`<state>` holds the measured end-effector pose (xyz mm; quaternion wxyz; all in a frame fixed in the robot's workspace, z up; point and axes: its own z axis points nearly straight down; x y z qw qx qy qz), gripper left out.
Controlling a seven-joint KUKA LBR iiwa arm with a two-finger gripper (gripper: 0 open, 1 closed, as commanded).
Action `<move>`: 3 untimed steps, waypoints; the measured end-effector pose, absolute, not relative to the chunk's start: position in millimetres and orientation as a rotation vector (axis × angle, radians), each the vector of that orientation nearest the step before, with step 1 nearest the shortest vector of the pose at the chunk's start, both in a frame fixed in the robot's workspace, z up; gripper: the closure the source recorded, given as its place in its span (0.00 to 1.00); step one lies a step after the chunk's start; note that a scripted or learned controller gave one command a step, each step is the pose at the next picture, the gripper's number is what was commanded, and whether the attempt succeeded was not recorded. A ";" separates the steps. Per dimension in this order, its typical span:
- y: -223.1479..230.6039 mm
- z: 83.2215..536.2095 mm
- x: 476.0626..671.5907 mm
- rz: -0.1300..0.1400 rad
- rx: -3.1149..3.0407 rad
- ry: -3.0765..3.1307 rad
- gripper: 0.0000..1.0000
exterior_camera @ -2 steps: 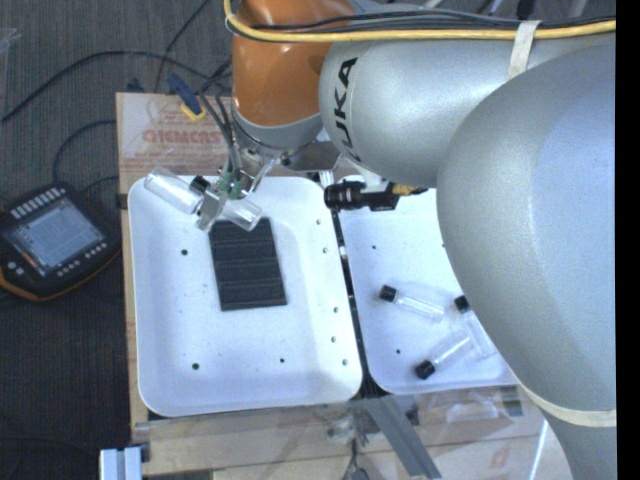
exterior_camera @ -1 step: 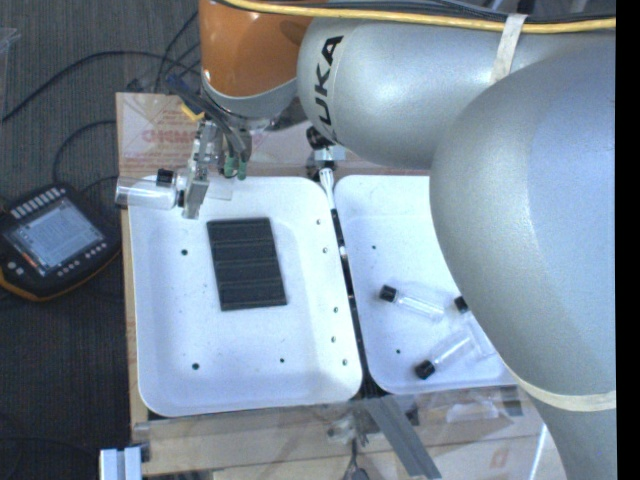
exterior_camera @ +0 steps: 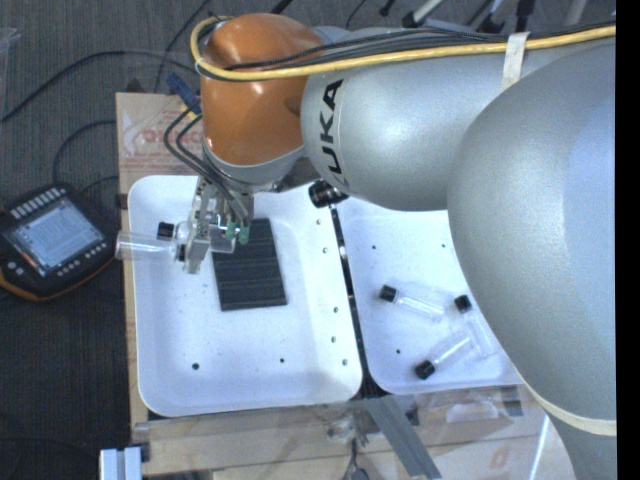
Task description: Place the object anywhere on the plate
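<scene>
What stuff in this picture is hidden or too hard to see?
1. Camera view: the right bin runs under the arm, which hides its right part.
2. Camera view: the plate has its upper left corner covered by the gripper.
3. Camera view: the tube beside the gripper is too small and blurred to tell whether it is held.

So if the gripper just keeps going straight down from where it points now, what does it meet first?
Probably the white floor of the left bin, just left of the dark ribbed plate. The gripper holds a clear tube crosswise, so the tube would likely touch first. Depth is unclear.
</scene>
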<state>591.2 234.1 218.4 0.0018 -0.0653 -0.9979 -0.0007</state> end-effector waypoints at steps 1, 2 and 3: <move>232.6 218.1 645.7 -0.001 0.120 -3.140 1.00; 233.2 171.7 668.8 -0.005 0.823 -3.032 1.00; 233.7 272.6 667.9 -0.006 1.301 -2.863 1.00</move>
